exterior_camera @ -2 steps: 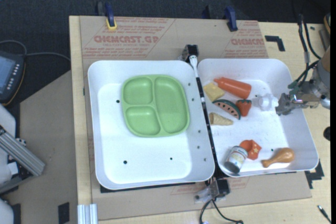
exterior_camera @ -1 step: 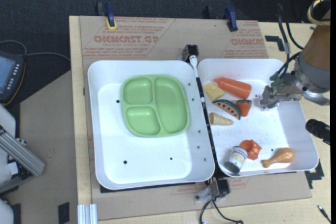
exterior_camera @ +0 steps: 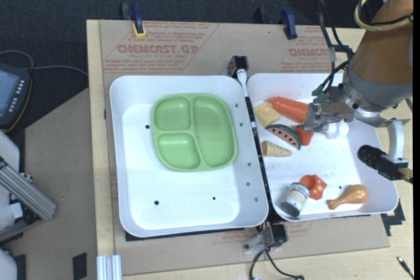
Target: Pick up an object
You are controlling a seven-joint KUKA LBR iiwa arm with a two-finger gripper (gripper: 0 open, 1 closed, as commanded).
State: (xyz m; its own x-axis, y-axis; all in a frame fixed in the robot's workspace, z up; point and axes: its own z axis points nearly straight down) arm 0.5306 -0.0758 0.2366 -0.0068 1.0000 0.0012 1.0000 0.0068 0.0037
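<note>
Toy food items lie in the right bin, clustered around and below the gripper, which is lowered into the upper middle part of that bin. An orange carrot lies just to the gripper's left, its near end touching or almost touching the gripper body. A watermelon slice sits just below and left of the gripper, with a small red piece directly under it. A pale yellow wedge lies farther left, beyond the carrot, and a tan wedge lies below-left, past the watermelon slice. Well below the gripper are a red pepper piece, a small can beside it, and a drumstick toward the lower right. A white object shows just right of the gripper. Whether the gripper is wide or narrow cannot be told, and no item is seen between its tips. Far to the gripper's left, the left bin holds a green divided plate. Both bins rest on the desk, which carries a cardboard sheet held by blue clamps.
</note>
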